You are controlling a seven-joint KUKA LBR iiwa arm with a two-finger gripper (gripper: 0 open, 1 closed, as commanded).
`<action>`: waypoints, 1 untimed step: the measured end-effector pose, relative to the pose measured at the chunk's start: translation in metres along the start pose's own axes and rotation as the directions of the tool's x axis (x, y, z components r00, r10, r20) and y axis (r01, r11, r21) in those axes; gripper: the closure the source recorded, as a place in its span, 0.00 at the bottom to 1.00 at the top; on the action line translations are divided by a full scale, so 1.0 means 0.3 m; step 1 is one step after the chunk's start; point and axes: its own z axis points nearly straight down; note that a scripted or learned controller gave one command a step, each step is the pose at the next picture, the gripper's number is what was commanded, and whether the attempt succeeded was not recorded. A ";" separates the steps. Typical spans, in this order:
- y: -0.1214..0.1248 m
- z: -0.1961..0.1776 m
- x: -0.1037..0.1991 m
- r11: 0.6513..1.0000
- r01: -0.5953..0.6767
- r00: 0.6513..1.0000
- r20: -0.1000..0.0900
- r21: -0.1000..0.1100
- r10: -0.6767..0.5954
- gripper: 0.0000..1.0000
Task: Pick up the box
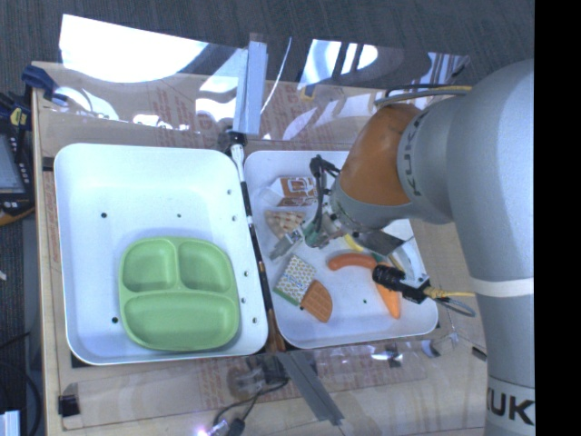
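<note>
On a bench with two white bins, the arm's gripper, finger state impossible to tell, hangs over the right bin near the box, apparently approaching; next, descend squarely onto it.

Overall light: I'm seeing even, fairly bright overhead light, cool in tone.
Glare: strong white reflections on the clear panel behind the bins.
Left bin: near blown out, soft shadow along its inner walls.
Sharpness: soft throughout; small items in the right bin blur together.
Arm: smooth highlight, slightly defocused.
</note>
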 end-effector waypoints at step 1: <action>-0.117 0.021 0.099 0.996 0.090 0.996 0.020 -0.005 -0.089 0.00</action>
